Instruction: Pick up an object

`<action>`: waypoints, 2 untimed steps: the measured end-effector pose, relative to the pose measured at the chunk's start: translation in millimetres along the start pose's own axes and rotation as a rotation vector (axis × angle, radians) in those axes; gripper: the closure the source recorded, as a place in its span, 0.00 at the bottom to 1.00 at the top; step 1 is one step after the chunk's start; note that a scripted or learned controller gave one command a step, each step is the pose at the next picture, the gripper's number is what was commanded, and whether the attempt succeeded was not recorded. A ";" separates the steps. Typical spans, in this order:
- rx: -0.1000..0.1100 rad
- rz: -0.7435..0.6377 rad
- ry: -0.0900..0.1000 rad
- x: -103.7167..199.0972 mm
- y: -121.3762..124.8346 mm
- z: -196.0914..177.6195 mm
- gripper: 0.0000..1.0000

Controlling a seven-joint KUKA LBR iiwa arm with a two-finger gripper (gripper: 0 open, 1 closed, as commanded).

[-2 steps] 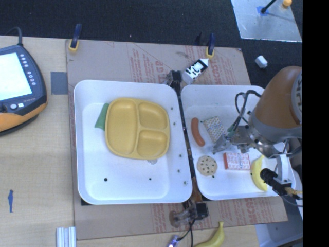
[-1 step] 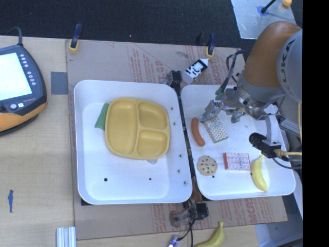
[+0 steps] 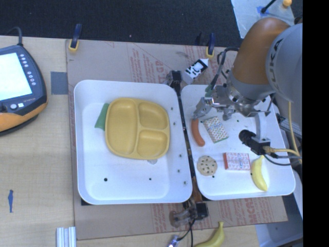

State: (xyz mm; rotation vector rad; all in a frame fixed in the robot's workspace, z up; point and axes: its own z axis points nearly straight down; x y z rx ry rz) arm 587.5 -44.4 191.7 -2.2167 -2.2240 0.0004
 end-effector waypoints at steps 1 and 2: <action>0.005 0.000 -0.002 -50.6 11.4 88.0 0.00; 0.000 0.000 0.000 3.2 -3.6 -0.7 0.00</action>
